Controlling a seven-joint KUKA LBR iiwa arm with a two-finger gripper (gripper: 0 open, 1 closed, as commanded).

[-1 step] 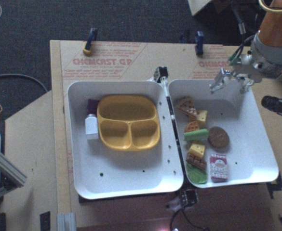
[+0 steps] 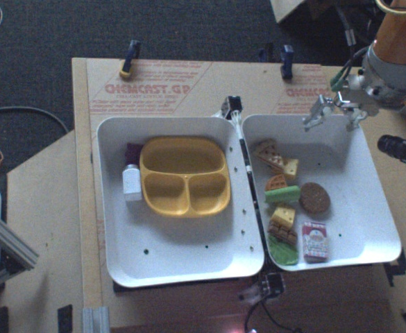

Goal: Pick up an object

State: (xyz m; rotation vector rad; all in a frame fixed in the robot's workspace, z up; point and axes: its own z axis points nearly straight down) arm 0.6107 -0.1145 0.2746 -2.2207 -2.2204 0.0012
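Above the right bin's (image 2: 369,186) far rim, your hand (image 2: 334,113) hangs spread, clear of the round brown cookie (image 2: 314,198).

We are seeing two bins sitting side by side on the table (image 2: 85,186). The left bin (image 2: 119,255) is holding a divided tray (image 2: 185,175) with a small bottle (image 2: 132,183) touching its left side. The right bin (image 2: 369,214) is holding toy foods (image 2: 289,207) along its left wall.

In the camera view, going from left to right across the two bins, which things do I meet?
White bottle → yellow divided tray → green block → brown round cookie, with the gripper above the right bin's far edge.
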